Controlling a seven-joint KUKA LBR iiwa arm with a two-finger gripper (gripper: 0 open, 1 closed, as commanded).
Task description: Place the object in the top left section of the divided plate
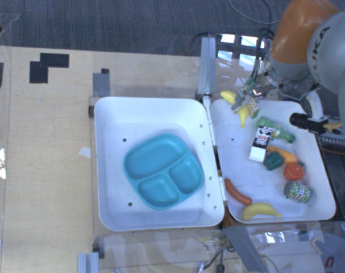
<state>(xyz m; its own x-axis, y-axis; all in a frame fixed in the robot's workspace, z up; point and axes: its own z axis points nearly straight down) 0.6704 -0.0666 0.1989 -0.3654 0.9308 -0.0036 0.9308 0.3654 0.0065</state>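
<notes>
Plate (pixel 162 169) sits alone; toy foods (pixel 274 152) crowd the right bin (pixel 325 203).

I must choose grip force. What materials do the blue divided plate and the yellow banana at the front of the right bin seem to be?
Blue divided plate: likely hard plastic, smooth with a soft sheen, uniform colour. Banana: probably a plastic toy, evenly yellow and slightly glossy; hardness unclear.

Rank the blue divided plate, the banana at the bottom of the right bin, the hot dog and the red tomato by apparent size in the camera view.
1. Blue divided plate, by far.
2. Banana and hot dog: look alike, unranked.
3. Red tomato, smallest.
</notes>
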